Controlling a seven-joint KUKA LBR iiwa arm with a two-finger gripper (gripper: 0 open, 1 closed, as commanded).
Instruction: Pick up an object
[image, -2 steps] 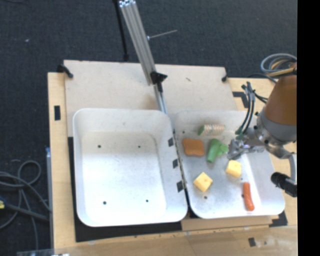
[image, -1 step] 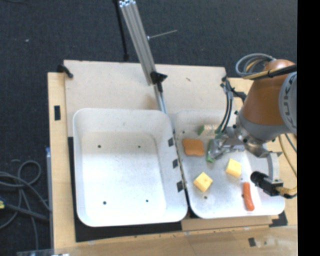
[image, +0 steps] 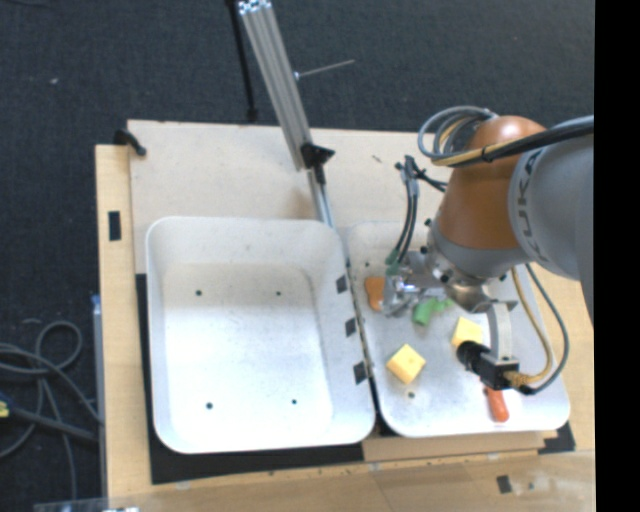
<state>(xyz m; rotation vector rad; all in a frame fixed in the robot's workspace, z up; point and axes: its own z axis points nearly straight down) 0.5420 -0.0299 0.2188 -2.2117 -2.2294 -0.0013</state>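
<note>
Arm: we see the arm (image: 520, 200) reaching in from the right and standing over the right bin (image: 440, 425), its orange band above the wrist.
Gripper: our gripper (image: 402, 296) sits low at the bin's left side, close to the wall shared with the left bin (image: 240, 330).
Fingers: we cannot tell how far apart they are, nor whether anything is between them; the metal parts there blur together.
Orange piece: a small orange piece (image: 374, 292) lies just beside the gripper, on its left, against the bin wall. We cannot tell whether they touch.
Green piece: a small green piece (image: 426, 311) lies just right of and below the gripper, partly under the wrist.
Yellow block: a yellow block (image: 405, 364) lies alone on open bin floor, nearer us than the gripper.
Second yellow: another yellow block (image: 466, 332) lies further right, near a black fitting and cables.
Red piece: a small red piece (image: 496, 404) lies near the bin's front edge.
Likely target: we judge the orange or green piece, being nearest.
Handling: we guess all are light, small and fairly stiff, perhaps foam or plastic; the blocks offer flat opposite faces to pinch, while the rounder pieces may roll or slip out.
Risk: the orange piece sits close to the wall, which leaves a finger little room on that side.
Easier pick: we judge the lone yellow block, with space all round.
</note>
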